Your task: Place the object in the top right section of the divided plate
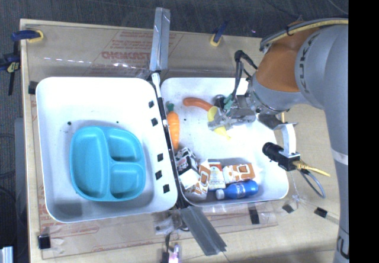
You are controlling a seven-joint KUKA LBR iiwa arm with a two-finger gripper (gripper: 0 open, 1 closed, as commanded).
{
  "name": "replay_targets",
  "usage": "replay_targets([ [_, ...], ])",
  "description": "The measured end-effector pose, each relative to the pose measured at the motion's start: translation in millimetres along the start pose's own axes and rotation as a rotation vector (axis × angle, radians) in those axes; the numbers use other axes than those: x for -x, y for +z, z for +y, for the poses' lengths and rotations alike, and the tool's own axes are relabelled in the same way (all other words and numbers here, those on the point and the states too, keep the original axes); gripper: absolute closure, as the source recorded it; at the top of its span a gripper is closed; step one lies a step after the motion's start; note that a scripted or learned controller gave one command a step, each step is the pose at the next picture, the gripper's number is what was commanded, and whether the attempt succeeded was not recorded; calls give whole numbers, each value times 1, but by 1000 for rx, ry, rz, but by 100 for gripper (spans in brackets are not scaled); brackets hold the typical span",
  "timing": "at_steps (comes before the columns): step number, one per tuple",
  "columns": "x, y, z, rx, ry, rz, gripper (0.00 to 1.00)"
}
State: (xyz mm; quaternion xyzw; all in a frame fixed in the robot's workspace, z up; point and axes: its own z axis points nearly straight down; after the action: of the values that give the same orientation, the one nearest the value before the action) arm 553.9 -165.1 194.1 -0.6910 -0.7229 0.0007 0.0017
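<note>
A blue divided plate [95,164] lies in the left bin [53,99], with one large section on its left and two smaller ones on its right. My gripper [220,121] is low in the right bin [260,137], near the middle of its far half. A small yellow object [212,112] shows right at the gripper's tip, with another bit of yellow just below it. The gripper's body hides most of that object, so whether it is held is unclear. The plate holds nothing.
Also in the right bin are an orange carrot [173,125] by the left wall, a reddish sausage [196,102] at the back, and several small cartons [225,173] and a blue bottle [240,189] along the front. A metal divider [159,42] runs between the bins.
</note>
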Motion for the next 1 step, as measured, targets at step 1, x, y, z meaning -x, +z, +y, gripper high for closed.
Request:
replay_targets([
  [1, -66, 8, -37, -3, 148, 0, 100],
])
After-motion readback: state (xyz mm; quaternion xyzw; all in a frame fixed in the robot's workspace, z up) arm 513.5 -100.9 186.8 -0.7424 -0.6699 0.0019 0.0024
